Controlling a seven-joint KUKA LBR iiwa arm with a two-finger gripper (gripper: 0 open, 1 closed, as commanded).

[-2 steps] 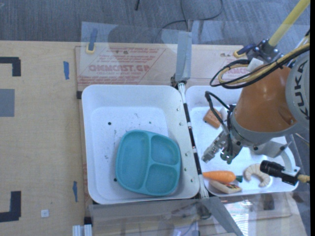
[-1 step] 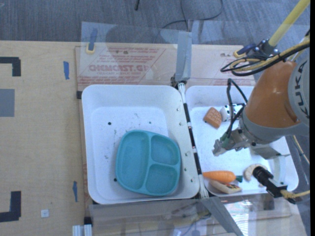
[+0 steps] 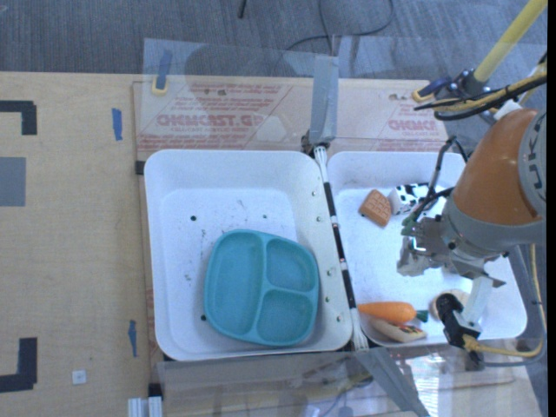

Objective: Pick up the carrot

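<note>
The carrot [image 3: 387, 311] is orange with a small green tip and lies flat near the front edge of the right bin [image 3: 375, 259]. It rests against a pale tan piece [image 3: 397, 331] just in front of it. My gripper [image 3: 413, 252] hangs over the middle of the right bin, behind the carrot and slightly to its right, apart from it. Nothing shows in its grasp.
A brown square waffle-like piece [image 3: 376, 207] and a black-and-white spotted thing [image 3: 408, 196] lie at the back of the right bin. The left bin [image 3: 174, 189] holds a teal divided plate [image 3: 261, 289]. A ridge where the two rims meet [image 3: 334, 241] separates the bins.
</note>
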